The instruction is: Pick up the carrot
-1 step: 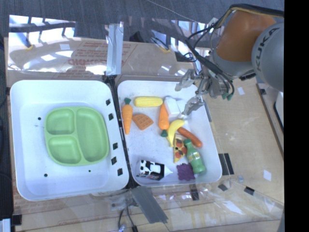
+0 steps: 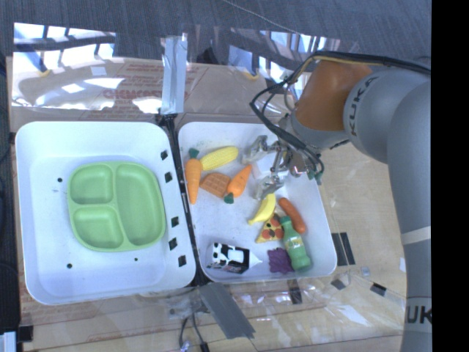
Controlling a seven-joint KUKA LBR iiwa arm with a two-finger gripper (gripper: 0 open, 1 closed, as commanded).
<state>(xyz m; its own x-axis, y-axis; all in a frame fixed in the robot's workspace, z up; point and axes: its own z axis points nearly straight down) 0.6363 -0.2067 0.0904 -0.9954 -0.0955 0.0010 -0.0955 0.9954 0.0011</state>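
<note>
Two carrots lie in the right bin (image 2: 322,218). The larger carrot (image 2: 193,180) is orange with a green top and lies along the bin's left wall. A smaller carrot (image 2: 239,182) lies tilted near the bin's middle. My gripper (image 2: 263,169) hovers just right of the smaller carrot. Its fingers are spread, one fingertip (image 2: 253,150) toward the back and the other near the banana. Nothing sits between them, so the gripper is open.
Around the carrots are a corn cob (image 2: 220,156), a waffle-like piece (image 2: 215,185), a banana (image 2: 262,210), a sausage (image 2: 292,214), a pizza slice (image 2: 270,230), a green bottle (image 2: 297,247), purple grapes (image 2: 277,260) and a cow-print carton (image 2: 229,257). The left bin (image 2: 37,218) holds a green divided plate (image 2: 146,229).
</note>
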